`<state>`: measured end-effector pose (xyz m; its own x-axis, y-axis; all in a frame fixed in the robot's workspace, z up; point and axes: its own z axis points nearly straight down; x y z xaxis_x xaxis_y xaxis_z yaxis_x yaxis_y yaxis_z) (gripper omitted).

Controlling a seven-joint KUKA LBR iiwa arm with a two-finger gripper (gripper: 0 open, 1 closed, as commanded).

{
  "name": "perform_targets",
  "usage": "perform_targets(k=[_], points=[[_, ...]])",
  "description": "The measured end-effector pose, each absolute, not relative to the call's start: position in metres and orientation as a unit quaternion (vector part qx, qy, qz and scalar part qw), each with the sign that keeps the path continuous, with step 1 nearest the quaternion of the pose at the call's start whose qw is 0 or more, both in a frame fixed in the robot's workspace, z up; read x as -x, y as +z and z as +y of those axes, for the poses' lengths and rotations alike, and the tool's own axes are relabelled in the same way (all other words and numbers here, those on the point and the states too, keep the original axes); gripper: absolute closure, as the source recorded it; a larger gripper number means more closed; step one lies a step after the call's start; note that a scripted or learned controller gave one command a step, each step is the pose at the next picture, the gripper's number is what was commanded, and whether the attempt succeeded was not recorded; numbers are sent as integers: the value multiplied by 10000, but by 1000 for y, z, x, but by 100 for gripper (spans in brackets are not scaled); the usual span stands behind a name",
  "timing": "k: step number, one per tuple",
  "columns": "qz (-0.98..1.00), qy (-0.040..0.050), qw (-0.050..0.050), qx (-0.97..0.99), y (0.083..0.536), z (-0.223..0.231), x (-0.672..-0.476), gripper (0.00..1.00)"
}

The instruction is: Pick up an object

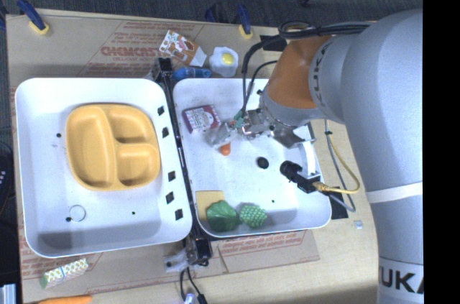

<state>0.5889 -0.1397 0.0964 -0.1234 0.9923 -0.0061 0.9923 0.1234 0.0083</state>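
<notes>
Reaching in from the right, the big grey arm with the orange band hangs its small metal gripper low over the right white bin. I cannot tell how the jaws stand. A little orange carrot-like piece sits just under the gripper. A dark red packet lies just beside it on the left. A green leafy toy and a bumpy green toy rest near the front wall. A yellow divided tray lies in the left white bin.
</notes>
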Motion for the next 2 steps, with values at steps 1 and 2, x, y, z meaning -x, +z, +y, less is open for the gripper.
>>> perform_targets(k=[1,2], points=[[7512,-17,-8,-6601,102,-138,-586,100],[8141,-5,-8,-5808,192,-84,-563,100]])
